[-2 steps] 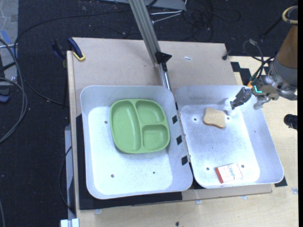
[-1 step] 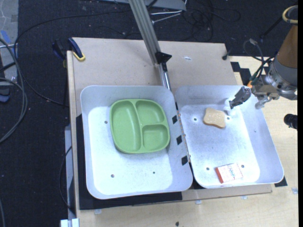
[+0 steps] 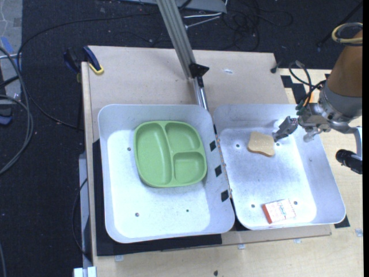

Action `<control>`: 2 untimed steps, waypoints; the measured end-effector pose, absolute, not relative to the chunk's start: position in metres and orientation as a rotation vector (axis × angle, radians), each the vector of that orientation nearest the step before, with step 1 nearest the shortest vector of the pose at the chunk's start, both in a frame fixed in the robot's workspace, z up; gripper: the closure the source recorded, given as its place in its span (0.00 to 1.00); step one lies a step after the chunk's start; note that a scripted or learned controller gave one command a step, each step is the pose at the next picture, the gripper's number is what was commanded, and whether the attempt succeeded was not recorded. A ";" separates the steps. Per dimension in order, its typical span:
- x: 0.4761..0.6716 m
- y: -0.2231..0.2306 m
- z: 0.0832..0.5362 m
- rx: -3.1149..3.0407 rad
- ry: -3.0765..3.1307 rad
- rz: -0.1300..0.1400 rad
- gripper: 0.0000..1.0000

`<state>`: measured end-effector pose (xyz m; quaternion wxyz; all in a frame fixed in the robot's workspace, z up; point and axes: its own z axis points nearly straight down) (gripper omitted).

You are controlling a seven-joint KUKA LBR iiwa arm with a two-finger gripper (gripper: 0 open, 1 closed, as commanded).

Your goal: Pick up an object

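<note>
A tan slice of bread (image 3: 261,145) lies in the upper middle of the right bin (image 3: 323,183). A small red and white box (image 3: 279,210) rests near that bin's front edge. My gripper (image 3: 297,128) hovers over the right bin's upper right part, just right of the bread and apart from it. Its fingers stand spread, with nothing between them.
The left bin (image 3: 115,212) holds a green divided plate (image 3: 170,153) with three compartments. A grey metal pole (image 3: 176,27) slants down from the top to the gap between the bins. Cables lie on the dark floor around the bench.
</note>
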<state>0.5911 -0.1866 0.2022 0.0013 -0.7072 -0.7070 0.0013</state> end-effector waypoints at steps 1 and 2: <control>0.593 -0.187 0.138 -2.218 -2.218 0.005 0.00; 0.593 -0.186 0.091 -2.223 -2.223 0.001 0.00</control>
